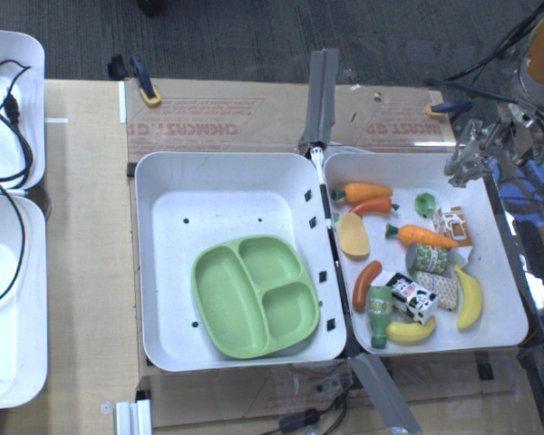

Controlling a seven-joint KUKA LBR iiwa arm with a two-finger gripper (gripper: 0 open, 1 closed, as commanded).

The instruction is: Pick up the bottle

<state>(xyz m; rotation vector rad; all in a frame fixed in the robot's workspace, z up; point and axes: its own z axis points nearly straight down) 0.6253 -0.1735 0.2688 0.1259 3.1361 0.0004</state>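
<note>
Over the far right corner of the right bin (517, 329) the gripper (465, 163) hangs above the rim, holding nothing; from here I cannot tell how its metal ends are set. Well below it, at the near edge of that bin, the green bottle (379, 314) lies with its neck toward the front wall, touching a yellow banana (412, 332) at its right and just beside a red sausage (365, 285) at its left. A black-and-white cow-patterned box (411, 296) sits right against the bottle's upper side. Further back lie three carrots (366, 190), another banana (471, 299) along the right wall and a small green broccoli piece (424, 204). In the left bin (163, 270) a green divided plate (256, 294) rests flat, tilted a little clockwise.
</note>
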